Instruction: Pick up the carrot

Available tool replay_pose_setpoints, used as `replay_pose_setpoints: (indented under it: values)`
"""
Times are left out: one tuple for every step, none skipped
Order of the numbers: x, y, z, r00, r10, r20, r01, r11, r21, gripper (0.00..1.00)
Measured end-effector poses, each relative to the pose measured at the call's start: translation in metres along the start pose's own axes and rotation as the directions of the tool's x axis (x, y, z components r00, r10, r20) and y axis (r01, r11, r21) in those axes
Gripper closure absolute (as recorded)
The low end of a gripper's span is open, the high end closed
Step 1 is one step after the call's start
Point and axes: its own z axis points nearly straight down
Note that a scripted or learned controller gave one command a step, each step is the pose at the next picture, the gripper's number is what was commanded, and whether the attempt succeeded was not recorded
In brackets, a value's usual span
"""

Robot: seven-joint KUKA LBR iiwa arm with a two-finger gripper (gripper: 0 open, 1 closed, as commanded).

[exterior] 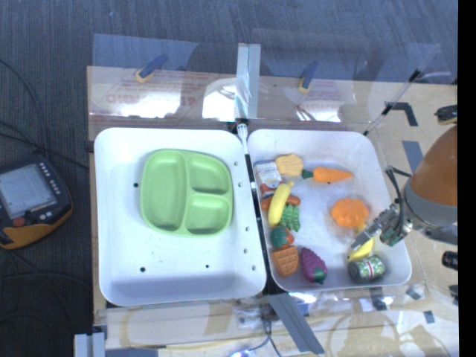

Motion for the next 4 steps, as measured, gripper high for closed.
replay_pose_setpoints:
  values:
    - [-0.031,0.057,0.024,0.874,0.485,0.002,-0.485,0.874,-0.008,1.0]
    - [-0.058,0.082,0.024,0.78,0.626,0.002,-0.626,0.78,-0.007,1.0]
    - [0.009,0.108,-0.047,0.653,0.757,-0.001,-0.757,0.653,-0.002,1.0]
    - [-0.065,0.108,0.025,0.306,0.952,-0.003,-0.952,0.306,-0.006,1.0]
